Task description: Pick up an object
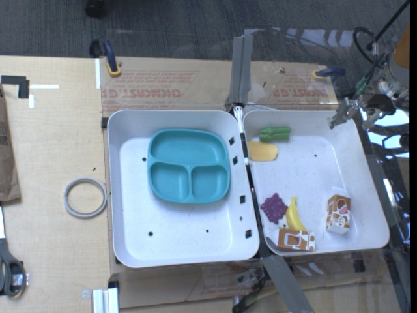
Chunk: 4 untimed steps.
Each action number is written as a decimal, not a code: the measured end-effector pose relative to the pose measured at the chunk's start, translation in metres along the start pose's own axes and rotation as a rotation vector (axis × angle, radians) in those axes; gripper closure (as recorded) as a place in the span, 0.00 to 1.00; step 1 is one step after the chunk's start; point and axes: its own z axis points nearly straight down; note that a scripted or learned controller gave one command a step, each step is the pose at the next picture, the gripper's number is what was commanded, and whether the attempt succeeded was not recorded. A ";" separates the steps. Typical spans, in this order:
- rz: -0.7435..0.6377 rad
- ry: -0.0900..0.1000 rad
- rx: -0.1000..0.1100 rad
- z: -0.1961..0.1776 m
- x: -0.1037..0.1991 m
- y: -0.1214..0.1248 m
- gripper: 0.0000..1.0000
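Pale wood bench (52,142) and brown cardboard (163,87) surround my two white bins (130,240), dark carpet (195,12) beyond, while my gripper (348,111), perhaps parted though I cannot tell, hovers over the right bin's far corner, the banana (294,215) near its front.

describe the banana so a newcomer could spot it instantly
Look in the right-hand white bin, near its front edge. The banana lies between the purple grapes and a flat carton below it. It is the only bright yellow curved piece there; the other yellow item is paler, by the green one.
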 end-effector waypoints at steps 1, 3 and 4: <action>0.043 0.000 0.001 0.100 0.065 -0.034 0.00; -0.210 0.002 -0.002 0.143 -0.008 -0.147 0.00; -0.206 0.001 -0.005 0.133 -0.009 -0.146 1.00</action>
